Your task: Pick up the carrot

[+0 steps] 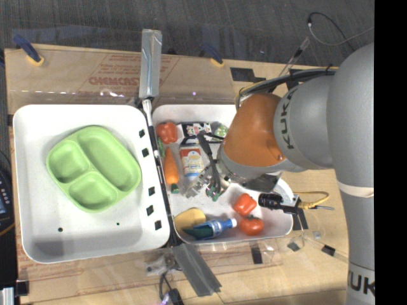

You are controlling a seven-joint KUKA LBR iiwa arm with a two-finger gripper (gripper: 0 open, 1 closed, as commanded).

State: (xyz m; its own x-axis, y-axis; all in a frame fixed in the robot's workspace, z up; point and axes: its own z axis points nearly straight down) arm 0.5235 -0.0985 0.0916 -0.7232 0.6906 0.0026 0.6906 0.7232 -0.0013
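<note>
The carrot (171, 168) is orange and lies lengthwise along the left wall of the right bin (287, 189), just below a red tomato-like piece (167, 132). My gripper (206, 185) hangs low over the middle of that bin, a short way right of the carrot and apart from it. A small carton with a red label (191, 159) stands between the carrot and the gripper. The arm's orange band and grey wrist cover the bin's right half.
The left bin (38, 234) holds a green divided plate (94, 168). In the right bin lie a red pepper (244, 204), a red piece (252, 226), a blue bottle (213, 228), a yellow item (189, 217) and a black-and-white packet (197, 130).
</note>
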